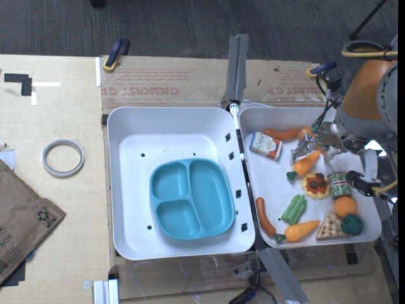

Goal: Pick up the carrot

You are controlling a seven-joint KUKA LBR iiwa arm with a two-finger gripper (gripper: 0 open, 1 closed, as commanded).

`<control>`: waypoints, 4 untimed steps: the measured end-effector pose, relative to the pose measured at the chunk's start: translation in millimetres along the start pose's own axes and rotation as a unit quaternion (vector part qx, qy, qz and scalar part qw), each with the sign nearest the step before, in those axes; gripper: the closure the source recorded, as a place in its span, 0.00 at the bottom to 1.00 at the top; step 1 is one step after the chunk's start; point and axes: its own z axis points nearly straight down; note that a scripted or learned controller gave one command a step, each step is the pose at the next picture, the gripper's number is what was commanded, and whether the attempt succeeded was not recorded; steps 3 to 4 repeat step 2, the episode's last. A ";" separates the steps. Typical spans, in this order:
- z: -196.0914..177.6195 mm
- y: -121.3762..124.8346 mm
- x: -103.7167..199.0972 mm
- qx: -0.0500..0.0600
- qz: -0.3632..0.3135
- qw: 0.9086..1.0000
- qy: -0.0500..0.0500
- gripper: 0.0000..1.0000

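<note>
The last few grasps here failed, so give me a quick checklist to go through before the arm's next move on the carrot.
1. Carrot in view: ok, one carrot lies in the right bin, another near its front edge.
2. Gripper over target: ok, right above the upper carrot.
3. Fingers around carrot: cannot tell.
4. Carrot lifted: cannot tell.
5. Clutter near target: not ok, pizza and carton lie close.
6. Left bin's blue tray out of the way: ok.
</note>
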 end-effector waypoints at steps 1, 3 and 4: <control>-7.3 0.0 -0.7 0.001 0.000 1.000 0.000 1.00; -106.0 -7.9 52.8 0.001 0.003 1.000 0.000 1.00; -106.0 -7.9 52.8 0.001 0.003 1.000 0.000 1.00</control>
